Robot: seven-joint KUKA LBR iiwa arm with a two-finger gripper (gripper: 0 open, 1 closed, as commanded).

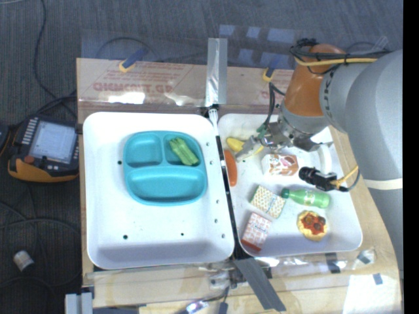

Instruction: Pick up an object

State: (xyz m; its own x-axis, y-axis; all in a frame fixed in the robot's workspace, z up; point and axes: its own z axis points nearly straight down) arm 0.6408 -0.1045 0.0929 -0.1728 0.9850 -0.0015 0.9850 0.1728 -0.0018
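Candidates for the pick all lie in the right bin (288,242). Nearest the gripper (267,139) are a yellow item (238,145), just beside it at its 9 o'clock, and a white-and-red packet (281,165), close at its 5 o'clock. Neither is seen to be held. An orange piece (230,169) lies along the bin's 9 o'clock wall. A patterned box (267,201) sits near the bin's middle, with a green bottle (306,198) on its side at the box's 3 o'clock. A pink-and-white box (256,229) lies at the bin's 7 o'clock. A round red-topped toy (312,224) lies at its 5 o'clock, just below the bottle.

Gripper position: low over the bin's 12 o'clock end, among the yellow item and the packet. Whether it is open or closed cannot be told from this view, since the wrist hides the tips.

Judgement: the step in hand is the approach or descent onto an object, and no lift is evident. The next move calls for closing squarely on one item only. The yellow item and the packet lie close together, so a stray contact could push one aside. A straight rise should follow.

The left bin (150,231), at 9 o'clock of the right one, holds a teal divided tray (163,178) with a green piece (183,150) in its upper right compartment. Both bins rest on the desk (150,87).
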